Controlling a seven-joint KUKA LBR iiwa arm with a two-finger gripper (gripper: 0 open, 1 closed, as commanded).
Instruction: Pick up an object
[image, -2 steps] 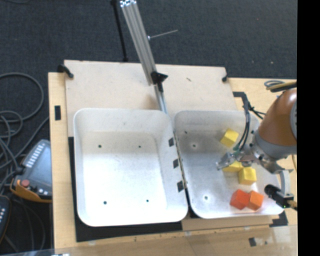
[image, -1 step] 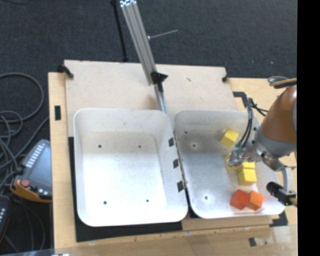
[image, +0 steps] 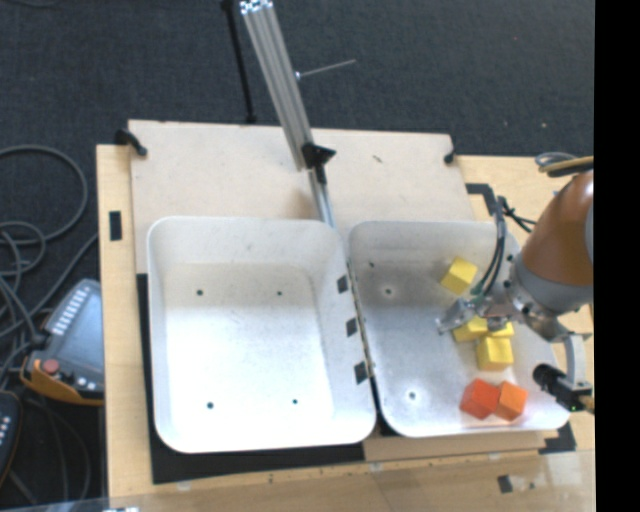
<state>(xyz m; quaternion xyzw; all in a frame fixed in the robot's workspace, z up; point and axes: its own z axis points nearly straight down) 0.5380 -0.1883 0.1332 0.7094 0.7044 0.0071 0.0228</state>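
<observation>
The right bin (image: 400, 300) holds several small blocks. One yellow block (image: 461, 274) lies alone toward the back. Two more yellow blocks (image: 494, 350) lie together near the right wall, and an orange pair (image: 482, 398) sits by the front rim. My gripper (image: 458, 320) is low in this bin, at the left edge of the yellow block cluster, just in front of the lone yellow block. The grey arm (image: 555, 260) comes in from the right and hides part of the cluster. No block is lifted off the bin floor.
The left bin (image: 250, 330) stands beside the right one, across a shared divider (image: 352, 310). A slanted aluminium pole (image: 285, 90) rises from the back of the bench. A handheld controller (image: 70, 340) and cables lie on the floor to the left.
</observation>
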